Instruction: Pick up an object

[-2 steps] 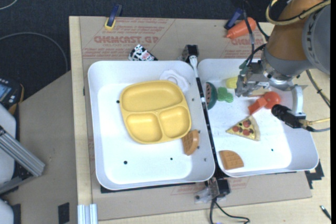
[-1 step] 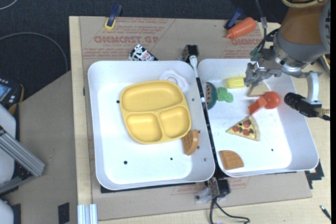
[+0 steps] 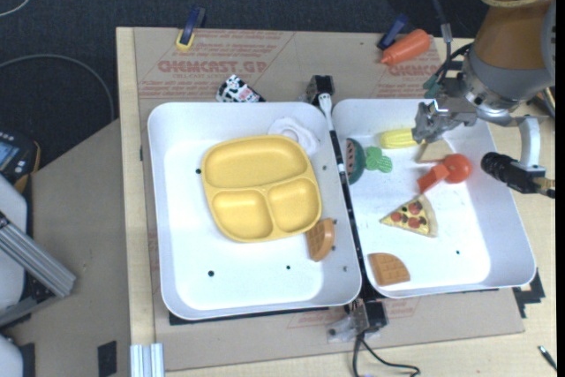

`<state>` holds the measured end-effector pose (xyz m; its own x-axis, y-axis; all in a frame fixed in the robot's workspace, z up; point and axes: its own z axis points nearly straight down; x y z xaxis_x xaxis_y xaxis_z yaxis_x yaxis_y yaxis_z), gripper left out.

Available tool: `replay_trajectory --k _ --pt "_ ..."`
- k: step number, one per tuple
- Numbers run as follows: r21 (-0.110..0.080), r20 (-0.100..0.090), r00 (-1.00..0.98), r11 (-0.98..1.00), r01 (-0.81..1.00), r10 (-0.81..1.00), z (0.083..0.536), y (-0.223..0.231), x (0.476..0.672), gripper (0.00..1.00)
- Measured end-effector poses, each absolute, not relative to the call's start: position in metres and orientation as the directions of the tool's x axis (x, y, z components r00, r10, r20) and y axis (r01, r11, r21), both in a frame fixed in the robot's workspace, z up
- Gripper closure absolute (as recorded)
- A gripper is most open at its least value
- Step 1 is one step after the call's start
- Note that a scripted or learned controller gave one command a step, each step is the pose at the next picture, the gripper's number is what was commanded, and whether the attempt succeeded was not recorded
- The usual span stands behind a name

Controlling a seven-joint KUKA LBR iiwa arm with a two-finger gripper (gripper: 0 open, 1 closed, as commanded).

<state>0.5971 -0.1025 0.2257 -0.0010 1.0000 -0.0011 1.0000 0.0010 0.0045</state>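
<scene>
The grey two-finger gripper hung at the upper right of the frame, low over the back of the right white bin, with the yellow plastic corn cob just to its left and a pale tan wedge-shaped piece directly below it; whether it was released or clenched could not be told, and nothing showed between its tips. The corn cob lay flat near the bin's back wall, beside a small green leafy toy. It looked like a light, stiff, moulded toy with a smooth, likely slippery skin, so a pinch across its short width at mid-length would probably hold best. Below it lay a glossy red toy with an orange handle, a flat pizza slice with red dots, and a brown bread-like slice at the lower edge. In the left white bin sat a yellow three-compartment plastic tray, matte and rounded, with a tan croissant-shaped piece against its lower right rim
</scene>
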Motion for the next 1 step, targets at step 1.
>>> replay_trajectory --k 1 --pt "0.005 0.001 -0.007 0.007 1.000 1.000 0.2359 -0.0507 0.6144 1.00"
